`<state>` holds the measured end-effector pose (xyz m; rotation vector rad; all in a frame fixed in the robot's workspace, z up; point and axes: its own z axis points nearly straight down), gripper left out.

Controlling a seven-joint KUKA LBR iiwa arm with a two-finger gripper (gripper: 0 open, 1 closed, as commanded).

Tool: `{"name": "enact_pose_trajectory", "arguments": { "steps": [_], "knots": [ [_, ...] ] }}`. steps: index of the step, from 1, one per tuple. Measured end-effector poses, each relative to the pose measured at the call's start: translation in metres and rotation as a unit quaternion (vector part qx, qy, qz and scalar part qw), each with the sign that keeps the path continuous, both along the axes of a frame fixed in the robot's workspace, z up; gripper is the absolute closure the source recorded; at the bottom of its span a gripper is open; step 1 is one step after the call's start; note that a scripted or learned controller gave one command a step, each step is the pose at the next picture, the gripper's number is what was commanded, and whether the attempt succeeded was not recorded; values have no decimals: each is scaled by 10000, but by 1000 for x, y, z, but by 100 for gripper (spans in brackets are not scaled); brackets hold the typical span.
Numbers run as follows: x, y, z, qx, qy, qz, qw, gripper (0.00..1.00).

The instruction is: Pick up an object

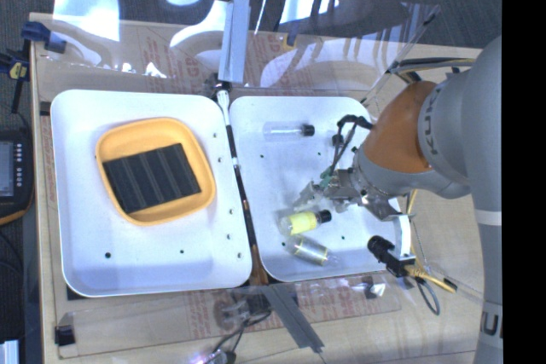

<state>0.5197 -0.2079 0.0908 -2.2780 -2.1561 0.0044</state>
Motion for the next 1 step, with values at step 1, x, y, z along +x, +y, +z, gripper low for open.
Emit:
{"name": "enact_pose_trajectory", "arguments": {
  "steps": [1],
  "knots": [
    [-30,39,0,2,-2,193,9998,0]
  ]
}}
